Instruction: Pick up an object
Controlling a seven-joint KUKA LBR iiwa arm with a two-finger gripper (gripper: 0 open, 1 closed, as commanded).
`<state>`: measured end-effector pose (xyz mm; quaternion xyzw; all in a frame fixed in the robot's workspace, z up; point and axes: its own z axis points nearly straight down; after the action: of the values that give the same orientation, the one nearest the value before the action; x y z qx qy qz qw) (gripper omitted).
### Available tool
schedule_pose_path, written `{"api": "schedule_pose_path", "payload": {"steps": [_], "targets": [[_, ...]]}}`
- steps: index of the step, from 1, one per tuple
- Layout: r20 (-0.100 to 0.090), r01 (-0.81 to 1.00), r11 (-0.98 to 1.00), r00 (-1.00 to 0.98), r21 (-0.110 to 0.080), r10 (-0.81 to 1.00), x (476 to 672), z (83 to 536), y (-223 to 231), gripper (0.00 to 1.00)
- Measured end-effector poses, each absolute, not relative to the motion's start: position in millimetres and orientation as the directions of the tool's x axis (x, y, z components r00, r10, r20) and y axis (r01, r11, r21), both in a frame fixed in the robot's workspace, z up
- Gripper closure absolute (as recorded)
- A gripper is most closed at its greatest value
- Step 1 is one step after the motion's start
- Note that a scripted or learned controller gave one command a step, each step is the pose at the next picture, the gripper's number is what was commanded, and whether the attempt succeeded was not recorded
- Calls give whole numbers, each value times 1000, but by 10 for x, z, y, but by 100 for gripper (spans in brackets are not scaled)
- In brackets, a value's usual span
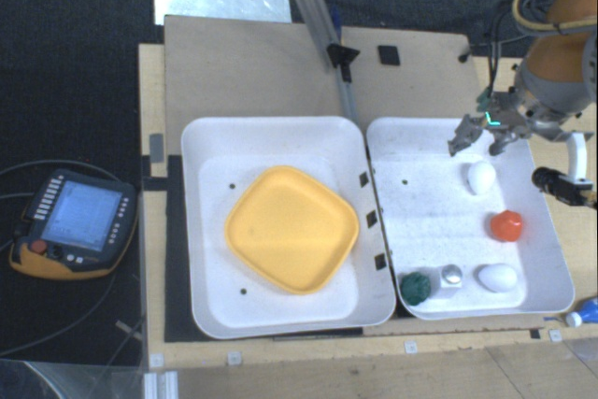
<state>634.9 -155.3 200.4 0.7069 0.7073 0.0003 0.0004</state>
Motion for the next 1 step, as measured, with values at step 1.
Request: {"api": "schedule_pose_path", "payload": {"steps": [1], "targets": [[0,1000,1,-1,1,1000,6349,2004,-1553,0]]}}
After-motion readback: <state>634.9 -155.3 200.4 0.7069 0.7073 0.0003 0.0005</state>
